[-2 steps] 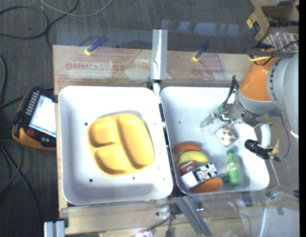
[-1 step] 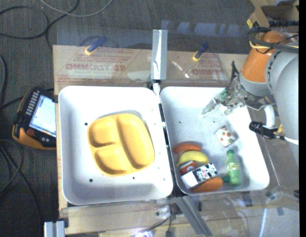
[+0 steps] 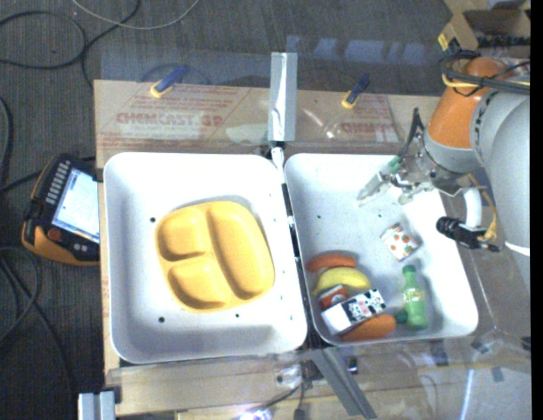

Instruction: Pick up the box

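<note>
A: Box (image 3: 353,309) with a black-and-white pattern lies at the near edge of the right bin (image 3: 342,191), wedged among other items. What surrounds it?

B: An orange piece (image 3: 374,326) touches its near side; a yellow banana-like fruit (image 3: 342,279) and a red-orange item (image 3: 331,261) lie just beyond it. A green bottle (image 3: 413,297) stands just beside it, toward the bin's right edge.

A: And further into the bin?

B: A small white object with red spots (image 3: 400,241) sits alone near the bin's middle, apart from the cluster.

A: The left bin (image 3: 131,191)?

B: It carries a yellow divided tray (image 3: 215,254), roughly central.

A: Where is the gripper (image 3: 387,185)?

B: Over the far right part of the right bin, well apart from the box. Its fingers are spread open, with nothing between them. The arm (image 3: 482,121) enters from the right edge.
</note>
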Controlling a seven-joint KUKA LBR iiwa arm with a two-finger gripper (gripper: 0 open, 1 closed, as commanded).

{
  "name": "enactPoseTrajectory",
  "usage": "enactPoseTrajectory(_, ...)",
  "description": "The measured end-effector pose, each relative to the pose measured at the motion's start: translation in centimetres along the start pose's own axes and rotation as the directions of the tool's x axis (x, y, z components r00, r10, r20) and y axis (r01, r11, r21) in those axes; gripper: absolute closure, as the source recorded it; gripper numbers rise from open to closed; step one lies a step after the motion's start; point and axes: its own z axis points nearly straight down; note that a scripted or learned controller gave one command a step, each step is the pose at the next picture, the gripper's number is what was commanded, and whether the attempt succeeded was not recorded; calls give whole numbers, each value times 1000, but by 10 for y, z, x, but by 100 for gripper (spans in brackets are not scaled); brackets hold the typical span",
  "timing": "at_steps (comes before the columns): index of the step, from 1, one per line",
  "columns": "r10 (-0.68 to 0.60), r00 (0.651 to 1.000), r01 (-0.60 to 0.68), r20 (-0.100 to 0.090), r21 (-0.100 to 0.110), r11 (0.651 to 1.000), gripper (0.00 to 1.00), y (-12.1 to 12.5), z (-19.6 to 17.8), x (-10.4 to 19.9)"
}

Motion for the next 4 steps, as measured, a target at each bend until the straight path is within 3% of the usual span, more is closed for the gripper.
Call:
enactPoseTrajectory(1, -2, 1000, 2, 5, 1, 1000, 100, 1, -8, -1)
enactPoseTrajectory(2, -2, 1000, 2, 6, 2, 1000, 0, 1, -8, -1)
enactPoseTrajectory(3, -3, 1000, 3, 7, 4, 1000, 100, 2, -15, 0)
enactPoseTrajectory(4, -3, 1000, 3, 8, 4, 1000, 0, 1, -15, -1)
